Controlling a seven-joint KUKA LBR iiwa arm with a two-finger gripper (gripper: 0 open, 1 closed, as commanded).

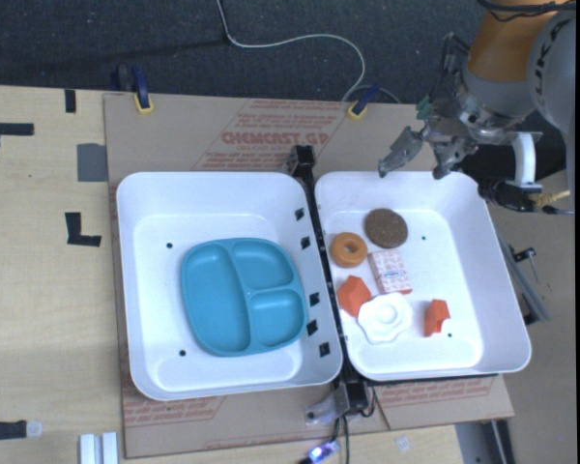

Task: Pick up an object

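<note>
The arm reaches in from the upper right, its orange band high in the corner. The gripper hangs over the far rim of the right bin, fingers spread apart with nothing between them. One fingertip points down toward the bin's far left part; the other sits to its right, just above the rim.

The right bin holds six small things, all clustered in its left and middle part. A brown cookie lies farthest, closest to the gripper but apart from it. Just left and a little nearer is a donut, close to the bin's left wall. A small box with red print lies near the cookie's near side, tilted slightly. An orange wedge sits left of the box, and a white flower-shaped piece touches both the wedge and the box's near end. A small orange block stands alone to the right of the white piece.

The left bin holds a blue divided plate with three compartments, lying flat in the middle. Both bins rest on a cardboard sheet on the bench. A white cable curls across the dark floor beyond.
</note>
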